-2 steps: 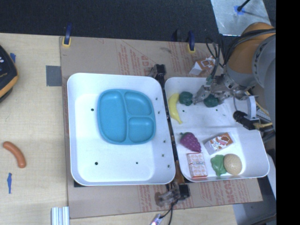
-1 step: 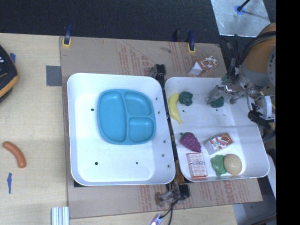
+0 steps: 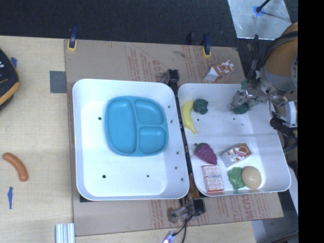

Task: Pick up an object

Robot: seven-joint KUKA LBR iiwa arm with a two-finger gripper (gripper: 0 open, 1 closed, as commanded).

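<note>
Camera view: gripper (image 3: 242,101) low in right bin's (image 3: 276,135) far corner, opening impossible to tell, risking a miss over bare floor.

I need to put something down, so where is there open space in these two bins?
Left bin: bare floor below and left of the blue plate. Right bin: a bare stretch mid-floor, between the banana and the gripper. Its front edge is crowded: grapes, red box, carton, green toy, potato.
</note>
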